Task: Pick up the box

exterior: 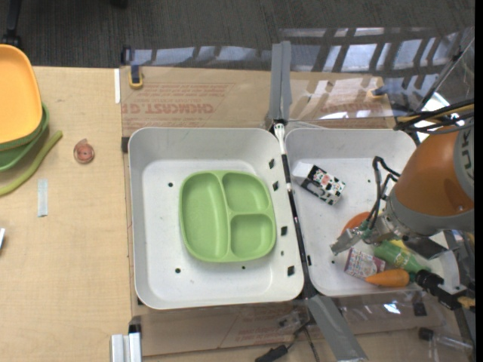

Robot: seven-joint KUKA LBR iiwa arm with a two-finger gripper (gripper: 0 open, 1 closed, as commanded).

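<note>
the arm [441, 179] came in from the right, its orange band bulking over the right bin [332, 145], and the gripper [353, 240] sat low in that bin's near half. 2 thin metal fingers [343, 244] pointed left toward the bin floor, with only a narrow gap between them, and nothing was visibly pinched there. whether they had closed all the way, i could not tell.

the box [324, 184], small and black-and-white with a dash of red on its face, lay flat in the far left part of the right bin, tilted at an angle, close to the wall shared with the other bin. it was apart from the gripper, with bare white floor between them.

around the gripper it was crowded. a pinkish packet [361, 263] lay just below the fingers, a green bottle [398, 256] rested beside it under the wrist, and an orange carrot-shaped piece [387, 279] sat at the bin's near edge. an orange rounded object [358, 222] peeked out just above the fingers, partly hidden by the arm.

over in the left bin [151, 157], a green divided plate [227, 216] with 3 compartments sat in the middle, upright. on the wooden bench [68, 277] at far left, a yellow plate [16, 96] was stacked on green ones, with a small pink object [84, 151] near it.
</note>
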